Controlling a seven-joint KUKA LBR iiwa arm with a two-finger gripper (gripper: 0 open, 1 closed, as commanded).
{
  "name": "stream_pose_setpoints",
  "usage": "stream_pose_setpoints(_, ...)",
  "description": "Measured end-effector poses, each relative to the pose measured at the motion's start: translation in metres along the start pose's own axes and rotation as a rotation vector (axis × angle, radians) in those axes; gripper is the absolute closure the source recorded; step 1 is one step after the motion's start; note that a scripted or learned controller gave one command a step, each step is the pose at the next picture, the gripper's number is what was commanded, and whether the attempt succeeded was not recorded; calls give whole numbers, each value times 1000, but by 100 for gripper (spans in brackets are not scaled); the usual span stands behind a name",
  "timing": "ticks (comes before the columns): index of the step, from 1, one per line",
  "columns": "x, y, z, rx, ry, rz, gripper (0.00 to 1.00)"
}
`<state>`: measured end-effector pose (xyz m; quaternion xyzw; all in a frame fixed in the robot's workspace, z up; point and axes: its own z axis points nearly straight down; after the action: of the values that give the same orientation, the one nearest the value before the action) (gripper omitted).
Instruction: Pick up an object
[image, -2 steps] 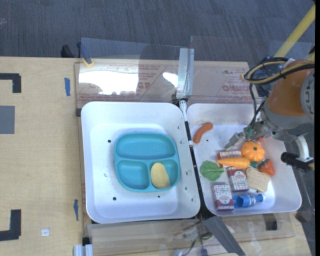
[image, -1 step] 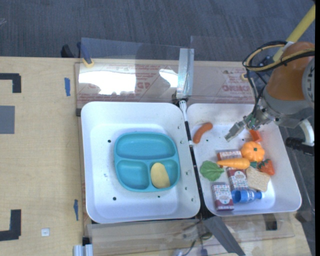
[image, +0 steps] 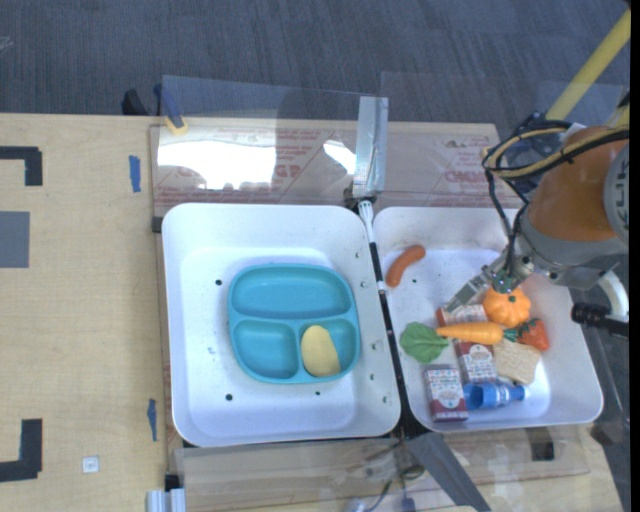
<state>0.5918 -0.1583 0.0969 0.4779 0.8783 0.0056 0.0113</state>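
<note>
The camera view looks down on a wooden worktop (image: 80, 330) with two white bins side by side. The left bin (image: 190, 330) holds a blue divided tray (image: 270, 300), and a yellow lemon-like piece (image: 320, 351) lies in the tray's lower right compartment.

The right bin (image: 570, 390) carries a cluster of toy food. An orange pumpkin (image: 508, 307) sits near the bin's middle. Just below the pumpkin lies a carrot (image: 470, 332), and a green leaf (image: 424, 342) touches the carrot's left end. A sausage (image: 404, 264) lies apart, up and to the left of the pumpkin. Below the carrot stand two small boxes (image: 446, 392), with a blue bottle (image: 495, 396) lying beside them and a cracker (image: 516, 362) just right of them. A red piece (image: 537, 335) lies right of the pumpkin.

The grey arm (image: 570, 215) with its orange band reaches over the right bin. Its hand (image: 490, 285) is low, just up-left of the pumpkin and touching or nearly touching it. Whether the hand is spread or pressed together cannot be told.
</note>
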Motion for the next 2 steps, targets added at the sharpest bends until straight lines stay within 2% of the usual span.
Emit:
stream_pose_setpoints(1, -25, 72, 9, 30, 15, 73, 0)
stream_pose_setpoints(2, 2, 86, 12, 35, 12, 54, 0)
